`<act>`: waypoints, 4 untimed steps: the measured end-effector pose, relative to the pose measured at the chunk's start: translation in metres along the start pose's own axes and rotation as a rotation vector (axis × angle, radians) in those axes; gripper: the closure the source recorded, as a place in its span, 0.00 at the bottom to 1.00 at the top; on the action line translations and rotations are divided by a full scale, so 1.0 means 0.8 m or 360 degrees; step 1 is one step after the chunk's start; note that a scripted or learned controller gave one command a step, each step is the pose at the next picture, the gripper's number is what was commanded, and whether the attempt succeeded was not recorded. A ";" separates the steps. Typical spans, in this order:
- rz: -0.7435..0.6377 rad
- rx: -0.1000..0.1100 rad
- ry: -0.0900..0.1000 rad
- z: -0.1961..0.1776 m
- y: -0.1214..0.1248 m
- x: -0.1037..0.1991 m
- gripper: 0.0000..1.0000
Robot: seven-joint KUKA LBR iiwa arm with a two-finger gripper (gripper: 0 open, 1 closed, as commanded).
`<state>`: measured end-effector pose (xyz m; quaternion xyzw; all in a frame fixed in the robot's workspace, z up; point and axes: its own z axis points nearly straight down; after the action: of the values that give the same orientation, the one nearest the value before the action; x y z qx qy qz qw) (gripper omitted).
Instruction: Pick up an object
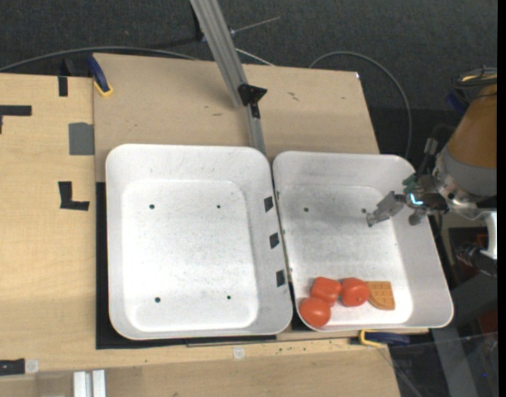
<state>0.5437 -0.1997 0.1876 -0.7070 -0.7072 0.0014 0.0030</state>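
Note:
Three red tomato-like pieces lie clustered at the front of the right bin, with an orange waffle-textured piece touching them on the right. My gripper hangs over the right bin's right side, well behind those objects, its grey fingers pointing left. Nothing shows between the fingers. The arm's grey wrist and orange band stand at the view's right edge.
The left bin sits beside the right one on the wooden bench. A slanted metal pole rises from behind the bins' shared edge. Black clips mark the seam between the bins. A cable loops behind the right bin.

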 end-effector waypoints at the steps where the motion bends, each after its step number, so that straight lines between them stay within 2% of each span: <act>1: -0.0003 -0.0008 -0.0002 -0.003 0.002 0.000 0.00; 2: 0.0000 0.0003 -0.0002 0.074 -0.005 -0.006 0.00; 3: -0.0002 -0.0009 -0.0007 0.125 -0.004 -0.006 0.00; 4: -0.0003 -0.0009 -0.0004 0.111 -0.004 -0.005 1.00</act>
<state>0.5401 -0.2034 0.0992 -0.7062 -0.7080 0.0004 0.0001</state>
